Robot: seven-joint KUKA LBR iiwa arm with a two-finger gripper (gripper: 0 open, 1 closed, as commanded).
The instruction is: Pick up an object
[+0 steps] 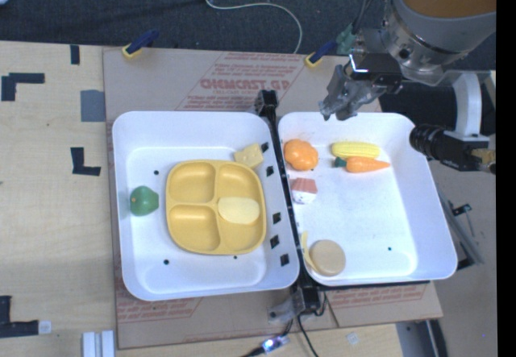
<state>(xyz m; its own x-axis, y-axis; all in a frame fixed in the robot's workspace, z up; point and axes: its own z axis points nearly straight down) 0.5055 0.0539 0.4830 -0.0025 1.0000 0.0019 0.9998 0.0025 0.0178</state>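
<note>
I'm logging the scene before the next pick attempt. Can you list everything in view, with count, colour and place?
Bins: 2, white, side by side on the bench.
Divided plate: 1, yellow, middle of the left bin.
Pale slice: 1, light yellow, in the plate's lower right compartment.
Green ball: 1, green, left bin, left of the plate.
Pale chunk: 1, yellowish, left bin, at the plate's upper right.
Orange: 1, orange, right bin, upper left.
Corn: 1, yellow, right bin, top.
Carrot: 1, orange, just below the corn.
Red-and-white piece: 1, right bin, below the orange.
Tan disc: 1, beige, right bin, lower left.
Clamps: 2, blue-yellow, cardboard's top edge.
Gripper: 1, dark grey, above the right bin's top rim.
</note>
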